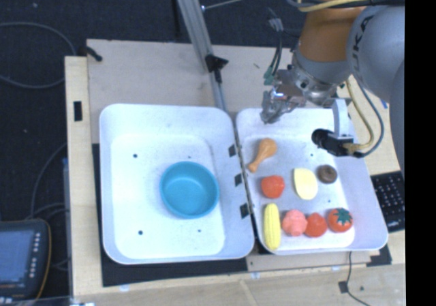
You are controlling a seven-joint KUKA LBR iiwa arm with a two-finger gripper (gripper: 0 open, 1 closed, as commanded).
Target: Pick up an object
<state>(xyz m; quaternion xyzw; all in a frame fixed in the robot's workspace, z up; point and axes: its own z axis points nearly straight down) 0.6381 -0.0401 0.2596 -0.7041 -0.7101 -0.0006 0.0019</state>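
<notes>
The grey arm with its orange band reaches in from the right, and its metal claw (271, 112) hangs over the far left corner of the right shallow white bin (361, 230). Whether the claw is open or closed cannot be told from this slant, and nothing can be seen between its tips. Part of some dark lettering runs down the grey arm casing near the orange band, but it is cut off and cannot be read.

The toy foods lie in the right bin, all apart from the claw. Nearest it is a tan plastic chicken drumstick (261, 153), tilted with its bone end toward the bin's left wall. Below that sits a red-orange rounded piece (272, 186), then a pale yellow oval piece (305, 183) and a small brown round piece (328, 174) beside it. Along the near edge lie a yellow corn cob (271, 225), a pink lumpy piece (294, 221) touching a red round piece (315, 225), and a red tomato with a green top (340, 219).

The left shallow white bin (122, 127) holds a blue plastic bowl (189, 189), upright, near its middle. Both bins rest on the pale wooden worktop (150, 73).
</notes>
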